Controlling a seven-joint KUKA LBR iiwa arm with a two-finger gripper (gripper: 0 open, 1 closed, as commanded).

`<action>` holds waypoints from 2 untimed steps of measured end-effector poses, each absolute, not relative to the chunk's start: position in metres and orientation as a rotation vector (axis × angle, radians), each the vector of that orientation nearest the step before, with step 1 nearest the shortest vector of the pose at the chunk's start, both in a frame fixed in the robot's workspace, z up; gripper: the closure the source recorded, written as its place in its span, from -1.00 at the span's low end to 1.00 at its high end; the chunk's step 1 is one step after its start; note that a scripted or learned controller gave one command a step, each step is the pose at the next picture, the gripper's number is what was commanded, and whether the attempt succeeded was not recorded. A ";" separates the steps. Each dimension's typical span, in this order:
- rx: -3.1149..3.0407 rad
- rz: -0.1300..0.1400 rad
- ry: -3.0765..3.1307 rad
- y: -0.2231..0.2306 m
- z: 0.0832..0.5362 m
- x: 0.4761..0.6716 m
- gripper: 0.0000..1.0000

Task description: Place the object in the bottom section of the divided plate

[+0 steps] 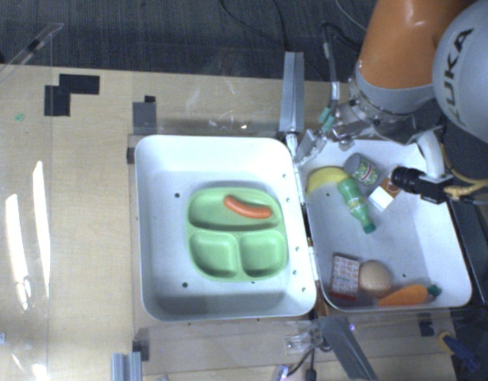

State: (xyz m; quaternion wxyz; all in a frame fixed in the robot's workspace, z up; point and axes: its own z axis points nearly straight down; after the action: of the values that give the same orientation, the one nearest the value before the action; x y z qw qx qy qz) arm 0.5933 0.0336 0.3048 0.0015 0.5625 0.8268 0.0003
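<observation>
A green divided plate (pixel 194 217) lies in the left white bin (pixel 156 292). It has one wide section at the top and two smaller sections at the bottom. An orange-red sausage (pixel 247 206) lies in the wide top section; both bottom sections hold nothing. My gripper (pixel 313 143) hangs over the top left corner of the right bin (pixel 458 292), close to the wall between the bins. I see nothing held in it. The grey and orange arm fills the upper right.
The right bin holds a yellow lemon (pixel 325 178), a green bottle (pixel 356 202), a small grey container (pixel 363 167), a white and red item (pixel 384 193), a potato (pixel 375 276), a carrot (pixel 404 295) and a patterned packet (pixel 345 275). A metal post (pixel 291 94) stands behind the bins.
</observation>
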 end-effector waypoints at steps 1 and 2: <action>1.652 0.003 2.666 -0.006 0.403 0.547 -1.00; 2.316 0.001 2.117 -0.026 0.434 0.561 -1.00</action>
State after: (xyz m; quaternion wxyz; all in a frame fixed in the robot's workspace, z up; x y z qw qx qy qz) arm 0.5606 -0.0260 0.4342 0.0018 0.7380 0.6748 0.0004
